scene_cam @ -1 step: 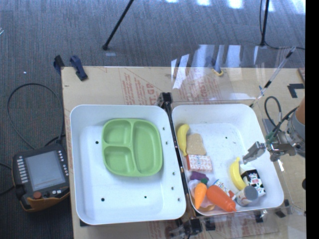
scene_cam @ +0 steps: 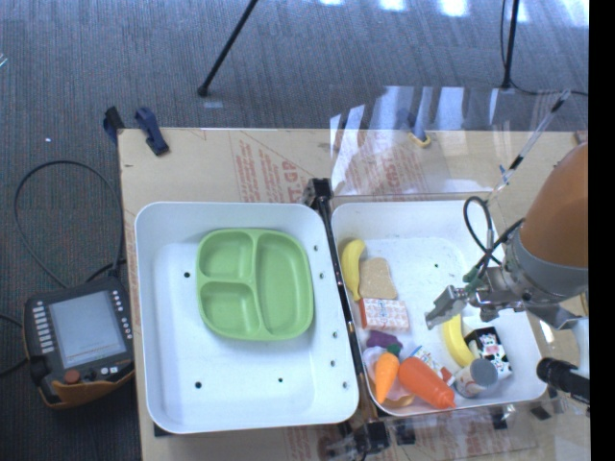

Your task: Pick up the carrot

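The carrot [scene_cam: 386,374] lies at the near edge of the right bin [scene_cam: 423,221], below and to the left of the tool [scene_cam: 448,304], well apart from it. A larger orange carrot-like piece [scene_cam: 425,383] lies just right of it, almost straight below the tool. Far to the tool's left, the left bin [scene_cam: 159,257] holds a green divided plate [scene_cam: 256,283]. Both bins sit on a table [scene_cam: 221,166] of brown board, with grey carpet [scene_cam: 96,46] behind and a teach pendant [scene_cam: 79,339] on the floor. The tool hangs over the right bin beside a yellow banana [scene_cam: 455,342]; I cannot tell how far it is open, and nothing shows in its grasp.
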Robot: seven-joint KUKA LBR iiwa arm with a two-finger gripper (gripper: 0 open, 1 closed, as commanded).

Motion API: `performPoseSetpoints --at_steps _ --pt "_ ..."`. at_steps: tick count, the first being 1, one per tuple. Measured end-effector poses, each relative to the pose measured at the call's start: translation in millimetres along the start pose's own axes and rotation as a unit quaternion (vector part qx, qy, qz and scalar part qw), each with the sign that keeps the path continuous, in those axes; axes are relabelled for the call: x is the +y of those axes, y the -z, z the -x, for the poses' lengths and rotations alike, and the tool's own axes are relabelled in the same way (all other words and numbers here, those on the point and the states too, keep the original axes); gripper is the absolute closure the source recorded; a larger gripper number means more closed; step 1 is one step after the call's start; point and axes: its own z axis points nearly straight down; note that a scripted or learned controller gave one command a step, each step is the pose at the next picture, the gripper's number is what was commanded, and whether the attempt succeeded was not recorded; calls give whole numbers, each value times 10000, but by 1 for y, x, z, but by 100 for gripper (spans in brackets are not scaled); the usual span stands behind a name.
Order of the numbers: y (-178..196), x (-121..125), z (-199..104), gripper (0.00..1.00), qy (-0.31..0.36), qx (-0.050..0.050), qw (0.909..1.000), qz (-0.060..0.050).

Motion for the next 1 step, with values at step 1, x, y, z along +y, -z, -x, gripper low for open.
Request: performPoseSetpoints --at_steps 1 --pt "-137 4 -28 0 -596 -31 9982 74"
